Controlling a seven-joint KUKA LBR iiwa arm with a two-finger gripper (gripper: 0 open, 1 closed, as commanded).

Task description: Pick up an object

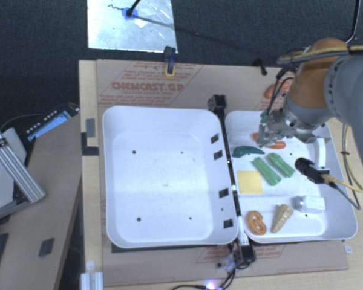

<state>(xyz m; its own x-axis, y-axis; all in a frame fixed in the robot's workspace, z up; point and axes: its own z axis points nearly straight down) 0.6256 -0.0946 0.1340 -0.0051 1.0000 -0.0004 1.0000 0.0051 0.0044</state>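
An orange piece [279, 144] is seen in the far part of the right bin [342, 222], just beside the gripper [265, 138], and is judged the likeliest object to be picked. Whether the gripper is released or clenched cannot be told from this slant. A teal curved piece [248, 152] lies close on the left, with two green sticks [266, 170] and a yellow square [250, 182] nearer. For a clean grasp, the gripper should be centred over the orange piece and lowered straight, so that the teal piece is not caught. On the brown sheet [187, 80] under the bins, "CHEMCAST GP" can be read in red.
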